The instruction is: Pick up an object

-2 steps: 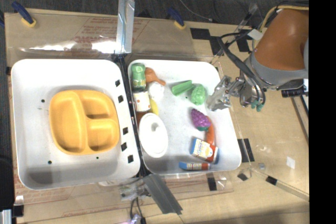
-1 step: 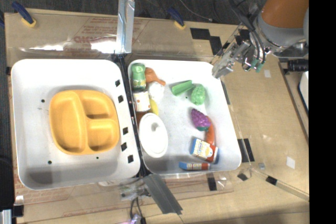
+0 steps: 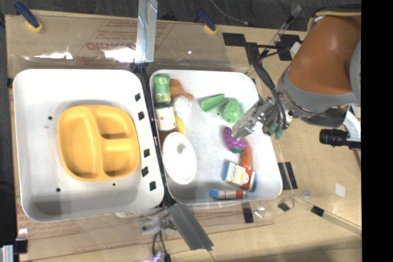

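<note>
**Gripper low over the purple item in the right bin**

Camera view: The arm (image 3: 322, 64) comes in from three o'clock and angles down into the right bin (image 3: 202, 190). The gripper (image 3: 241, 131) sits at the bin's right side, its tip just above or touching a purple item (image 3: 234, 141), likely a toy vegetable. No object can be seen between the fingers, and whether they are spread or closed I cannot tell, since the tip blurs into the purple item below it. My judgement is that the purple item is the likeliest target, given how the tip points at it.

Clutter crowds that spot. A green leafy piece (image 3: 232, 109) lies at twelve o'clock from the tip, a green wedge (image 3: 212, 102) at about eleven o'clock, an orange piece (image 3: 246, 157) at five o'clock, with a small carton (image 3: 238, 174) below that. A tube (image 3: 226, 194) lies along the bin's bottom wall. Such tight neighbours could be nudged or caught with the target.

On the bin's left side stand a green can (image 3: 161, 89), a bottle (image 3: 166, 119) and a white bowl (image 3: 179, 157); these are well apart from the gripper. A brown item (image 3: 180, 90) by the can is too small to name.

The left bin (image 3: 31, 95) bears a yellow tray (image 3: 98, 141) with compartments, probably where picked things would go.

The arm's upper part is cut off at the right, and the wrist cables hide part of the bin's right wall.
</note>
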Motion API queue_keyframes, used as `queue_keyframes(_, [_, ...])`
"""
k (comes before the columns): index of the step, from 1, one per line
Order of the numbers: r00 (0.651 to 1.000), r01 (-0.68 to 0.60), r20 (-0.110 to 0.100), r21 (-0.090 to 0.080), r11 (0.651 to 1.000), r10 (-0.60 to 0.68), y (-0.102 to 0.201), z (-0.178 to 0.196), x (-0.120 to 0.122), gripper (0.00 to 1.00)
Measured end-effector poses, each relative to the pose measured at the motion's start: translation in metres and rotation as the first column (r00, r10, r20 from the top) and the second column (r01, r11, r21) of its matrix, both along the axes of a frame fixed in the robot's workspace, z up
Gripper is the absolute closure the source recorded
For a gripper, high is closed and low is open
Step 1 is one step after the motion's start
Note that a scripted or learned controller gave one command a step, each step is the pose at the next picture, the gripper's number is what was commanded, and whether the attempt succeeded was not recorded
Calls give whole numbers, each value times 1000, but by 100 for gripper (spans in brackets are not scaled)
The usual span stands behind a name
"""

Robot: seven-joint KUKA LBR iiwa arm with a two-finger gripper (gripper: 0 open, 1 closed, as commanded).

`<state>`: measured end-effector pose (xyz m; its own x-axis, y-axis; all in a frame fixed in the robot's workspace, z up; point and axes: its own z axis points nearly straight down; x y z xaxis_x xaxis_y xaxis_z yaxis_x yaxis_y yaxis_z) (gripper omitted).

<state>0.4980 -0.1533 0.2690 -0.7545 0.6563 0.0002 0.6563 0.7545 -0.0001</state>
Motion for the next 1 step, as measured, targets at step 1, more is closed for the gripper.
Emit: queue_keyframes(1, [851, 525, -1, -1, 851, -525, -8, 5, -21, 100])
